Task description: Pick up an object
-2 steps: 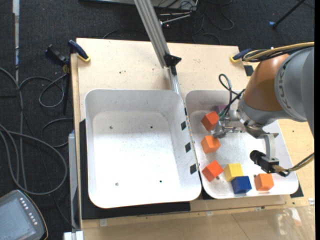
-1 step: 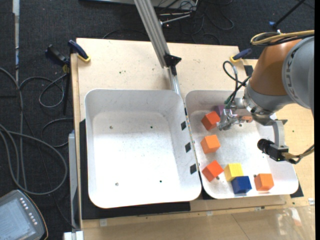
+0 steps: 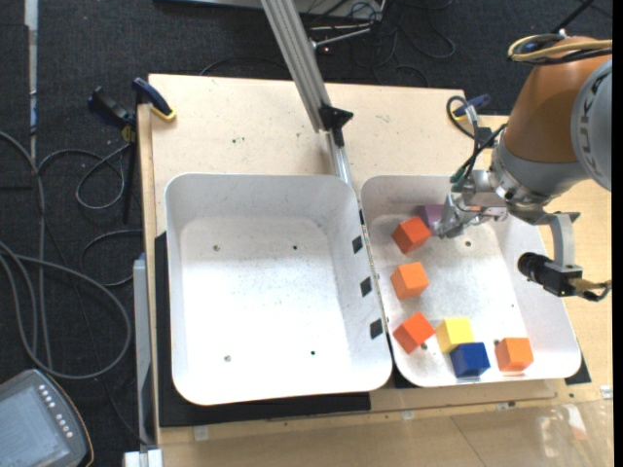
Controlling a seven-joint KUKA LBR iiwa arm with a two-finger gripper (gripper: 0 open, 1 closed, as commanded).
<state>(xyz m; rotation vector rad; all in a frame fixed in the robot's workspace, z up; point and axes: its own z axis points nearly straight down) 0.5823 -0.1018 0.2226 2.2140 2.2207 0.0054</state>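
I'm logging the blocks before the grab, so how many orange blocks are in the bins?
4, all in the right bin: top orange block beside the pincer, second orange block below it, third orange block by the yellow block, fourth orange block front right. The arm may hide more.

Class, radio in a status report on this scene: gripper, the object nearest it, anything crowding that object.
Gripper low in right white bin, fingers unclear. Small purple block beside it, not seen held. Orange cube close against the purple block.
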